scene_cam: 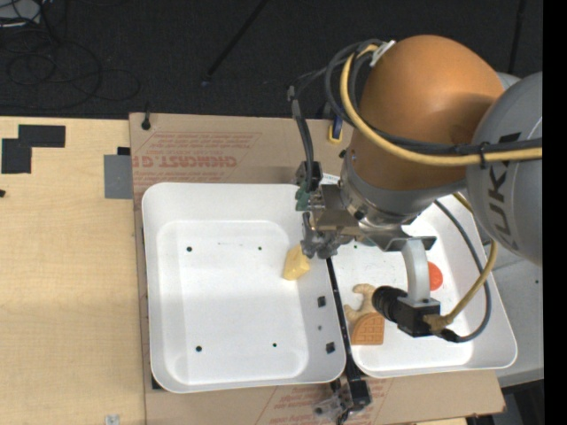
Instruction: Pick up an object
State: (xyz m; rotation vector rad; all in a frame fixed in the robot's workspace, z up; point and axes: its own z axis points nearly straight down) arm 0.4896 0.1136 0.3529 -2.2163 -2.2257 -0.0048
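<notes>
A small yellow wedge-shaped object [297, 264] lies in the left bin [221, 308], close to its right wall. My gripper [313, 246] hangs right over the yellow piece's upper right edge, at the divider between the two bins, and seems to touch it or sit just above it. The large orange and grey wrist covers most of the gripper from above. Whether the yellow piece is held is not visible.
The right bin [493, 348] holds a tan waffle-patterned piece [368, 330], a beige piece [361, 290] and a red-orange object [434, 276] partly behind a grey bracket. A black cylinder with a cable [403, 312] hangs from the arm over that bin. Cardboard lies beneath both bins.
</notes>
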